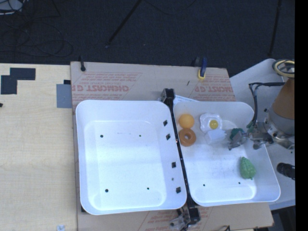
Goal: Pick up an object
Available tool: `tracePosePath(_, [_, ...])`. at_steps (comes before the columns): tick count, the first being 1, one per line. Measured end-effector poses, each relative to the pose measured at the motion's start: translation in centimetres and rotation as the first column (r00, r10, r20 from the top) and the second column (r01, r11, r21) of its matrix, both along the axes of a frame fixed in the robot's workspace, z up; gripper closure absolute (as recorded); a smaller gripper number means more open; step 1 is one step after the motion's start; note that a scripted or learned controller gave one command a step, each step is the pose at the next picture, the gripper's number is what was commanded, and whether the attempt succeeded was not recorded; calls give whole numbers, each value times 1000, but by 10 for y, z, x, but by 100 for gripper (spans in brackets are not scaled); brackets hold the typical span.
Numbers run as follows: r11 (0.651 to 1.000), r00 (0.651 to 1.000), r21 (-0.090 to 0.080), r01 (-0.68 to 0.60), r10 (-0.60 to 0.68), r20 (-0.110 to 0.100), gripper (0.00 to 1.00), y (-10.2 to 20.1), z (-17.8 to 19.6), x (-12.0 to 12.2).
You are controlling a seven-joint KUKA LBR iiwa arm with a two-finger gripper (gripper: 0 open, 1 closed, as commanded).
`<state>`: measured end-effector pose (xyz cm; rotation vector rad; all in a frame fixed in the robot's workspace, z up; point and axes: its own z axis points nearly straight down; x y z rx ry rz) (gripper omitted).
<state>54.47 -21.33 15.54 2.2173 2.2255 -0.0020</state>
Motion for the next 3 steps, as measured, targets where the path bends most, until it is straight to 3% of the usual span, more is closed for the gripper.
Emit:
tracePosePath(1, [1000,1000,-1,1,-1,3,0,7,-70,59])
tracePosePath(2, [1000,1000,1,4,-4,0,0,0,-23,29])
tracePosePath(3, [1000,1000,-1,7,-7,6,0,-2,103,-13])
